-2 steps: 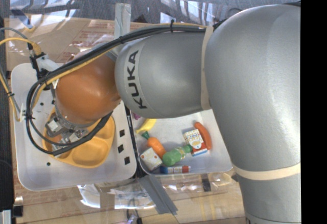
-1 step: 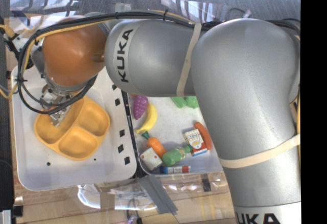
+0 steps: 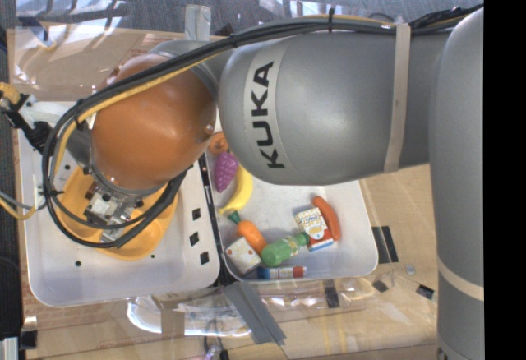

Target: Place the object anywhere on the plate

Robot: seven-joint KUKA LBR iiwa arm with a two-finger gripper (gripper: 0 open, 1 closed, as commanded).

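Nearest, the right bin (image 3: 362,256) holds toy food: a carrot (image 3: 251,236), a small carton (image 3: 311,226), a banana (image 3: 238,191) and purple grapes (image 3: 225,170). Beyond, the tool (image 3: 107,206) hangs over the yellow plate (image 3: 156,231) in the left bin (image 3: 49,276); its grip I cannot tell, nor which object is meant. Judging so, any release should happen low and well inside the plate's rim.

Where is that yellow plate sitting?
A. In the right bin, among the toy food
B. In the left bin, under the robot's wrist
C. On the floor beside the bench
B: the yellow plate lies in the left bin, its rim showing beneath the arm's orange band.
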